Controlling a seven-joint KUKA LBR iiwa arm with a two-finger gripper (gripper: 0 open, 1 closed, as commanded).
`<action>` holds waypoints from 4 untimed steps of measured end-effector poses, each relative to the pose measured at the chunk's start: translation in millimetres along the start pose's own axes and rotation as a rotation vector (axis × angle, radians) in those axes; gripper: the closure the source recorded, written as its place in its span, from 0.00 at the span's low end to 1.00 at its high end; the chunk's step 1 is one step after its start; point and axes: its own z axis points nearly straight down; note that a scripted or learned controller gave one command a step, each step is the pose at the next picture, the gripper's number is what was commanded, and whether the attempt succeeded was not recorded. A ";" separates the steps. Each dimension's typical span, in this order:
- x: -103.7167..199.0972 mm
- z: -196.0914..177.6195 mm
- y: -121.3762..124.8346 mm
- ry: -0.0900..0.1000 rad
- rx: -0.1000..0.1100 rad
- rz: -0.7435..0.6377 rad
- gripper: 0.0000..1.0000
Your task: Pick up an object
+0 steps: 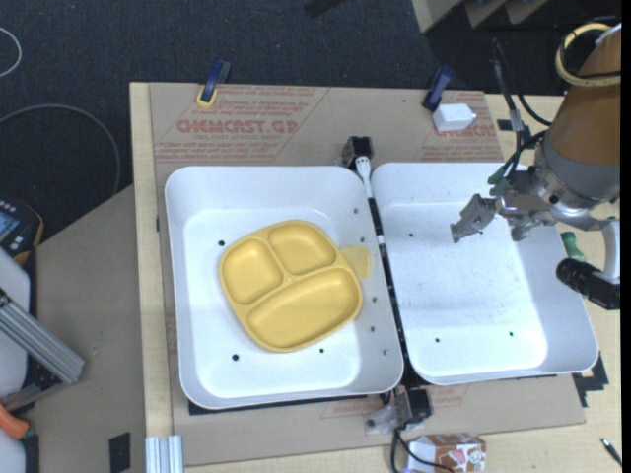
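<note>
2 shallow white plastic bins sit side by side on the bench. In the left white bin (187, 264) lies a yellow plastic plate with 3 compartments (290, 284), flat, near the middle of the floor. The grey two-finger gripper (475, 217) hangs over the upper part of the right white bin (473, 353), well apart from the plate. Its fingers look parted and nothing is between them, though this part is small and a little unclear.

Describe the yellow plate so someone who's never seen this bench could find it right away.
Start at the two shallow white bins; take the left bin. The yellow plastic divided plate lies in its middle. It is rounded and has three compartments, two small, one large.
</note>
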 end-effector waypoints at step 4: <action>154.0 -55.1 -62.8 -0.005 0.010 0.009 0.00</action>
